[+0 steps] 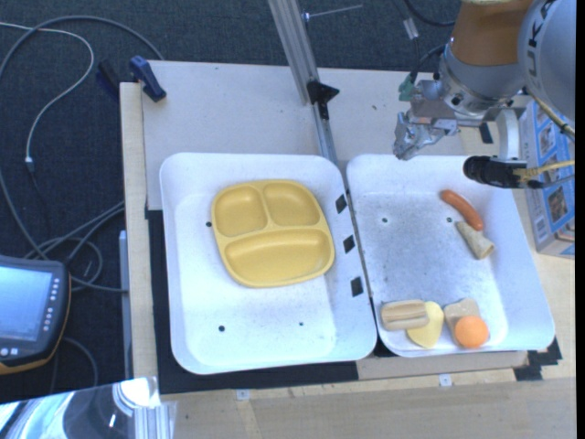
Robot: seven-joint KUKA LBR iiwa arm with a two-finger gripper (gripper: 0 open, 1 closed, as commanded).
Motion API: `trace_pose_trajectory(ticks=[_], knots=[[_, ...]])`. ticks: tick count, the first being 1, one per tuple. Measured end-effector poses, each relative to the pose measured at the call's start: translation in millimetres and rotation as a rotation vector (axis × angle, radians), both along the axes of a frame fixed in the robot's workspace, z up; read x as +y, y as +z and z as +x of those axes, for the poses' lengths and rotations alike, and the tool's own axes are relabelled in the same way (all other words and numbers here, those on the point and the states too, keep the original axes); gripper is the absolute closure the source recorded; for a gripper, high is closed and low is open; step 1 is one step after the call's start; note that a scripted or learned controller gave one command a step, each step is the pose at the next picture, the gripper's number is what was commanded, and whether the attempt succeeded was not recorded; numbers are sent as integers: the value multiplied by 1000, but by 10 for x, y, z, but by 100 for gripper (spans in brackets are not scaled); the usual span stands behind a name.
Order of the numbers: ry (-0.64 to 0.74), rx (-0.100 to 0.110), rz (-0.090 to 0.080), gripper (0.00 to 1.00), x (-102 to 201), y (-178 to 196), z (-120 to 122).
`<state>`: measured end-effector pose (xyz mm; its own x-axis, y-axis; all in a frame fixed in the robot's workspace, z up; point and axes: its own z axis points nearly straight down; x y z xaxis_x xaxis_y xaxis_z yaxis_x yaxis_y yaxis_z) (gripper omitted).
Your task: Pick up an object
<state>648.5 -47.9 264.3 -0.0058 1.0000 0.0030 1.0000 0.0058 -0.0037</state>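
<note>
where the right bin (512, 273) meets its near rim, 4 food bits crowd together: a bun (404, 315), a yellow wedge (426, 328) touching it, an orange ball (472, 332), and a tan block (460, 310) just behind the ball. further back near the right wall lie a tan cone (475, 240) and a sausage (462, 209), the cone's end just beside the sausage. rest of that bin floor is speckled white. left bin (192, 273) holds a yellow 3-part tray (271, 232), flat, toward its far half. 3 black clips (348, 243) sit along the seam between the 2 bins. at far end, gripper (409, 144) hangs over the right bin's far left corner, well apart from all the food, nothing between its fingers; whether the fingers are apart or together, cannot tell, too small and dark. grey arm with orange band (489, 16) rises to the upper right. metal post (297, 35) runs back from the bins' seam. blue clamp (146, 78) sits at the bench's far left corner. screen (27, 305) and cables on the floor at left.
</note>
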Motion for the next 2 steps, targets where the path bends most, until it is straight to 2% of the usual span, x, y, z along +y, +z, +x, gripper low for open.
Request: trace_pose_trajectory(ticks=[2], knots=[[1, 0, 0, 100, 1056, 14, -263]])
